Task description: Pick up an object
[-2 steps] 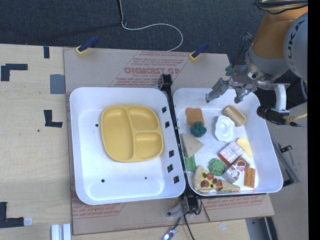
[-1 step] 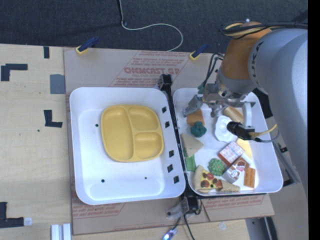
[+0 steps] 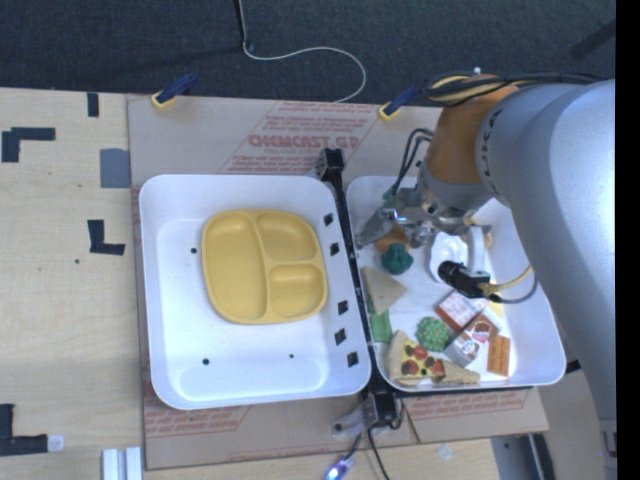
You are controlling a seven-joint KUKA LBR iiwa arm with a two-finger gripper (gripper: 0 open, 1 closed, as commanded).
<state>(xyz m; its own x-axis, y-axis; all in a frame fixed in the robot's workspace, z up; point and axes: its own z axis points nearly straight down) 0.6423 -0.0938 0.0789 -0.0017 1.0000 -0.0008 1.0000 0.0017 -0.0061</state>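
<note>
From above, the right bin (image 3: 535, 348) holds a small heap of toy food, and the nearest candidate for the pick is a little teal lump (image 3: 398, 259) sitting near the bin's left wall, just below the gripper (image 3: 400, 225). I would guess it is light and hard plastic, rounded and a bit bumpy, so it could squirt out sideways if it is pinched off centre; taking it across its widest middle looks safest. Something small and orange (image 3: 415, 235) lies just above it, right under the wrist, and I cannot tell what that is.

Lower in the same bin lie a pizza slice (image 3: 418, 361), a green leafy piece (image 3: 433, 330), a pale wedge (image 3: 383, 288) and a few small printed packets (image 3: 472, 338). These look flat and thin, hard to get under on a smooth bin floor, so they seem poorer choices.

The left bin (image 3: 170, 268) carries 1 yellow divided plate (image 3: 265, 266), wide and shallow, probably too broad for these fingers except at its rim.

The arm (image 3: 560, 168) comes in from the right, its orange band bent down over the right bin's upper left corner, with the wrist pointing down and left. The gripper hangs low among dark cables, and I cannot tell how it is set or whether it touches the teal lump. Nothing visibly sits in its grasp.
</note>
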